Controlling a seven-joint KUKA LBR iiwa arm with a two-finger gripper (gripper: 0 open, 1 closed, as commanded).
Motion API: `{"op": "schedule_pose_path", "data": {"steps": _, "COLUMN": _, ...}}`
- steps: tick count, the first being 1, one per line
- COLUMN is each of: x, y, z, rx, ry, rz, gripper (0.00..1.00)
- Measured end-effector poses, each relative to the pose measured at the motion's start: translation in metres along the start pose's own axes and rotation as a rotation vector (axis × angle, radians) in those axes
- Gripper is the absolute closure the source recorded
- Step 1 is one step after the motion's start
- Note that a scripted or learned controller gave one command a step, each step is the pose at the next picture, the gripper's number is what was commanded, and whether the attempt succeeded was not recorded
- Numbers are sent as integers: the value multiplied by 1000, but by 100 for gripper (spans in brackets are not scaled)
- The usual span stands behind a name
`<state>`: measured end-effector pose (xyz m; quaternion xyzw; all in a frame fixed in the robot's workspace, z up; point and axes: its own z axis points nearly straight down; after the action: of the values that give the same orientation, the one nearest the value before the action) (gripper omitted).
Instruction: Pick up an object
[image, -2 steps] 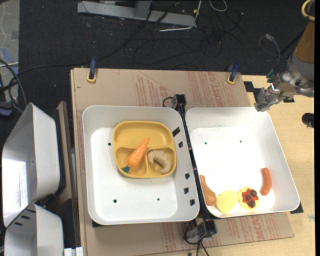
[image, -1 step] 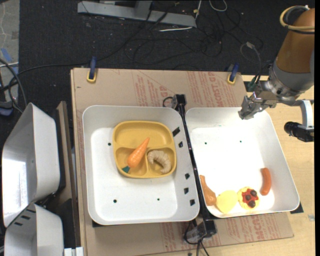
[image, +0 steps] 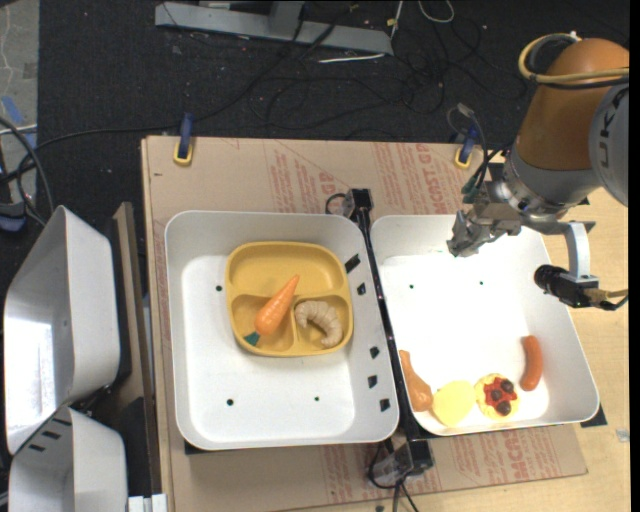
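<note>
1. Cardboard covers the bench (image: 300, 175), and on it sit two shallow white bins side by side: the left bin (image: 200, 400) holds a yellow divided plate (image: 250, 262), the right bin (image: 460, 300) holds loose toy food along its near edge.
2. On the plate lie a carrot (image: 277, 304) and a pale shrimp (image: 321, 321), close together in neighbouring compartments.
3. In the right bin, a sausage (image: 531, 361) lies near the right wall, its long axis running roughly away from the camera. A small tart with berries (image: 497, 394), a yellow disc (image: 453, 401) and an orange wedge (image: 414, 381) sit in a row by the front wall.
4. The gripper (image: 468, 237) hangs over the far left corner of the right bin, with nothing seen between its tips; whether they are spread or closed cannot be told from this angle.
5. Everything in that bin lies toward the camera from the gripper, well apart from it. The sausage looks the likeliest target, and closing across its narrow width would call for the jaws to be set crosswise to its length.
</note>
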<state>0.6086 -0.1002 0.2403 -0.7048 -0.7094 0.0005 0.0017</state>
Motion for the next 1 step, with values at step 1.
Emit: {"op": "schedule_pose_path", "data": {"steps": 1, "x": 57, "y": -18, "z": 6, "rx": 0, "ry": 0, "rz": 0, "gripper": 100}}
